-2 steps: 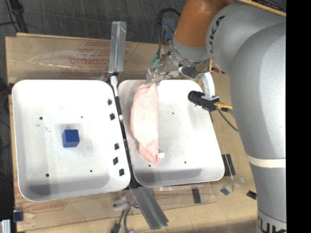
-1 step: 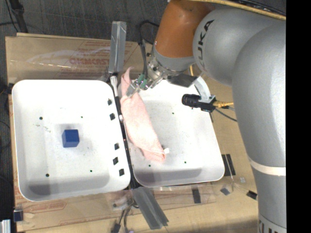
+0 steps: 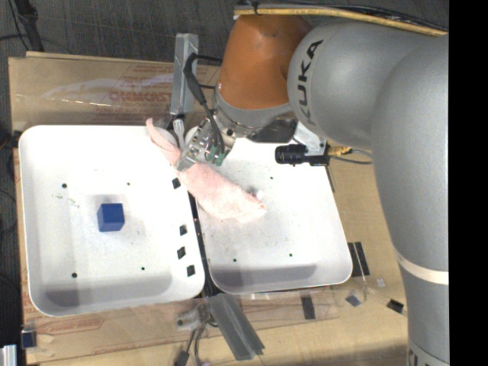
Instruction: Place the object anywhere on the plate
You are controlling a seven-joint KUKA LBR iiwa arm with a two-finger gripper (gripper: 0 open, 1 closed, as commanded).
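Note:
A small blue cube (image 3: 111,216) sits on the floor of the left bin (image 3: 46,166), left of centre. A long, limp pink cloth (image 3: 221,195) stretches at a slant from the back right corner of the left bin into the right bin (image 3: 305,235). It crosses the wall between the two bins. My gripper (image 3: 191,152) is on the cloth's upper part, right above that dividing wall, with the fingers pinched on the fabric. One short end of the cloth pokes out to the upper left of the fingers. The longer end lies on the right bin's floor.
The grey arm with its orange band (image 3: 259,59) hangs over the back of the right bin and hides its far right corner. A black cable plug (image 3: 301,155) juts out beside the wrist. Flattened cardboard (image 3: 91,90) lies behind the bins.

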